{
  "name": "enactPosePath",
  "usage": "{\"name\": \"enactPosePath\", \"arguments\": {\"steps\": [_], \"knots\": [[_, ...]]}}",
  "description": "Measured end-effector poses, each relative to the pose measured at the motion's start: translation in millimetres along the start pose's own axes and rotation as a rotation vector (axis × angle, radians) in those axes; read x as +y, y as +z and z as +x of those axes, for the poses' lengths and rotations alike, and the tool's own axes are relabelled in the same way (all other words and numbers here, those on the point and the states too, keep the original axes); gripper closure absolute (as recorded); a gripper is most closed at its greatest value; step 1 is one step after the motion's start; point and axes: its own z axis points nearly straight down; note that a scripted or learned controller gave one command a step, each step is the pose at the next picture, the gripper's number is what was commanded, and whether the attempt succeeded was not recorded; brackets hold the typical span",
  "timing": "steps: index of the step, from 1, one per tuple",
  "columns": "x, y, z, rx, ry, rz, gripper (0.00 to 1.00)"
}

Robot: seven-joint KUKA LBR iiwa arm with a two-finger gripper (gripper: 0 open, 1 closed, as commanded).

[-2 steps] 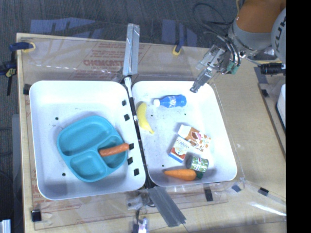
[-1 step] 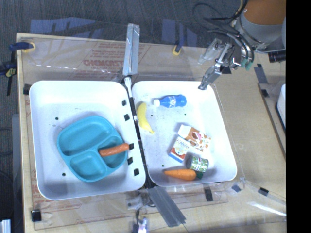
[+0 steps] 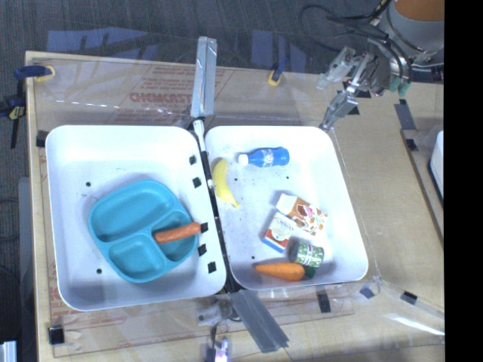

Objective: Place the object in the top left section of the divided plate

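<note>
Camera view looks down on two white bins. Left bin (image 3: 68, 202) holds the blue divided plate (image 3: 139, 228) — a carrot (image 3: 177, 232) lies across its right side. Right bin (image 3: 343, 202) holds a banana (image 3: 221, 181), blue bottle (image 3: 266, 157), snack box (image 3: 296, 219), green can (image 3: 307, 254) and second carrot (image 3: 279, 271). The gripper (image 3: 339, 100) hangs beyond the right bin's far corner — jaws spread, holding nothing.
</note>
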Motion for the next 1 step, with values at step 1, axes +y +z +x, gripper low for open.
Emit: {"name": "enactPosePath", "arguments": {"steps": [1], "knots": [[-0.5,-18.7,1.5,-0.001,-0.080,0.000,0.00]]}}
